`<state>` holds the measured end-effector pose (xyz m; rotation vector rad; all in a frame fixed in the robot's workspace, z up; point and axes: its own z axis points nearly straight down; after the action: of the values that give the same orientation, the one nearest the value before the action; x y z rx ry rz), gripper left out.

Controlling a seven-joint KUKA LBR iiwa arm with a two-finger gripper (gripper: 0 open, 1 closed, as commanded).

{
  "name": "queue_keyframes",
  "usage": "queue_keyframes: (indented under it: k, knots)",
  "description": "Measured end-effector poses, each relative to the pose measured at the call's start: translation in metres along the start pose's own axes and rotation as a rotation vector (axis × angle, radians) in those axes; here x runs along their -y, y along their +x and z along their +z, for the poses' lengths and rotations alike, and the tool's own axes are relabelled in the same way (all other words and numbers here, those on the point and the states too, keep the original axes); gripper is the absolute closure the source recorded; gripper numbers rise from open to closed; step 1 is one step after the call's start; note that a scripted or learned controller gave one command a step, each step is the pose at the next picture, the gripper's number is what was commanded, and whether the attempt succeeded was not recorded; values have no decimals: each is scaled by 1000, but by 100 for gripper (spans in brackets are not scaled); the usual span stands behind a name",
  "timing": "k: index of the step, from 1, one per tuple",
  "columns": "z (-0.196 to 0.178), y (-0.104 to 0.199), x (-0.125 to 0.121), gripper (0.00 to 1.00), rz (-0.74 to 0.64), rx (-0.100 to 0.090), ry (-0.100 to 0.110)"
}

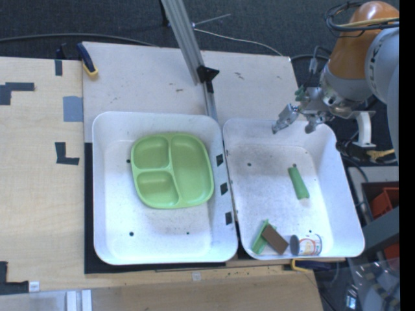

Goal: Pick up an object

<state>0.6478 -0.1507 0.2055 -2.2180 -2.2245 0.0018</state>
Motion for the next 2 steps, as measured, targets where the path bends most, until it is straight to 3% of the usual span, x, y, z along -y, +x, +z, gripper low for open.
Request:
queue_keyframes:
  k: [1, 2]
  knots:
    - [0, 0, 0, 0, 0, 0, 0]
    - [57, -8, -4, 0, 1, 0, 6]
